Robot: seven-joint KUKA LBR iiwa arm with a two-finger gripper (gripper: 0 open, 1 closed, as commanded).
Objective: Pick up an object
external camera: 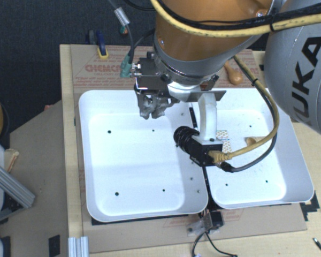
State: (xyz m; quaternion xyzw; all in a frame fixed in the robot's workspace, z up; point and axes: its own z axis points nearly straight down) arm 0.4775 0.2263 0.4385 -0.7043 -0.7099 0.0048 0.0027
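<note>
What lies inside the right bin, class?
In the right bin, a small patterned scrap and a tan object show beside the arm. The arm and its cables cover the bin's left and rear parts, so anything there is hidden.

A pale wooden bench point(75, 143) fills the middle of the frame, its top covered by a brown cardboard sheet point(96, 68) printed with red lettering. Two shallow white bins sit directly on the sheet, touching side by side: the left bin point(128, 165) and the right bin point(267, 181).
</note>
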